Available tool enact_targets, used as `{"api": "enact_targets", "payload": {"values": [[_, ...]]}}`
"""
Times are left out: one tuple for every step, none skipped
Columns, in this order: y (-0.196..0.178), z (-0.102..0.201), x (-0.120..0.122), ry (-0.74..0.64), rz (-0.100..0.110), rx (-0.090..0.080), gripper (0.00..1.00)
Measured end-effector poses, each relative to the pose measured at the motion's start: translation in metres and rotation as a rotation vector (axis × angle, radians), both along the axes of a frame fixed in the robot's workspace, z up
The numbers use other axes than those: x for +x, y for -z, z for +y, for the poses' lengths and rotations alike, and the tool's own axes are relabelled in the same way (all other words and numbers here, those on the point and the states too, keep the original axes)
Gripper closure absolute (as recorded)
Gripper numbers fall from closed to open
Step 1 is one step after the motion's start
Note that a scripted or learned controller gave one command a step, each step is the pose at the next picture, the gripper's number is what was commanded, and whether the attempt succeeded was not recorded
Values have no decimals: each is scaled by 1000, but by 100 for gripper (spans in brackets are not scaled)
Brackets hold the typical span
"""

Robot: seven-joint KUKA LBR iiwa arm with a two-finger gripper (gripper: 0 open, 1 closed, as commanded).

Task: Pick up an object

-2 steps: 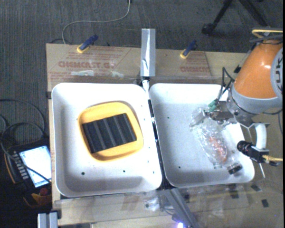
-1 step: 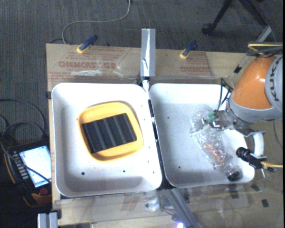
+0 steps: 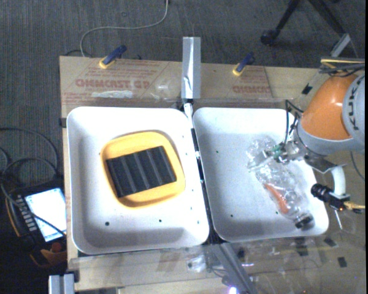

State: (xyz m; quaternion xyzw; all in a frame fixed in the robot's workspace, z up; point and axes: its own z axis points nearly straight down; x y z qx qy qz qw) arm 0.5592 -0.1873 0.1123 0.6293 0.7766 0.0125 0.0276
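A crumpled clear plastic bottle (image 3: pixel 281 185) with an orange patch and a dark cap (image 3: pixel 303 222) lies in the right bin (image 3: pixel 227 164), toward its right side. A yellow tray-like object (image 3: pixel 145 168) with a black ribbed top rests in the middle of the left bin (image 3: pixel 86 133). My gripper (image 3: pixel 281 154) reaches in from the right, below the orange band (image 3: pixel 331 109), and sits low over the upper end of the crumpled bottle. The wrist and the clear plastic hide its tips.
A metal post (image 3: pixel 191 66) stands at the back between the bins. Two blue-and-yellow clamps (image 3: pixel 112 56) (image 3: pixel 243 61) hold the cardboard backing. A lit tablet (image 3: pixel 46 210) and cables lie on the floor to the left.
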Motion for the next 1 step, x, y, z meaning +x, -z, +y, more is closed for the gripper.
{"api": "enact_targets", "payload": {"values": [[0,-5,-3,-30,-13,2,0]]}}
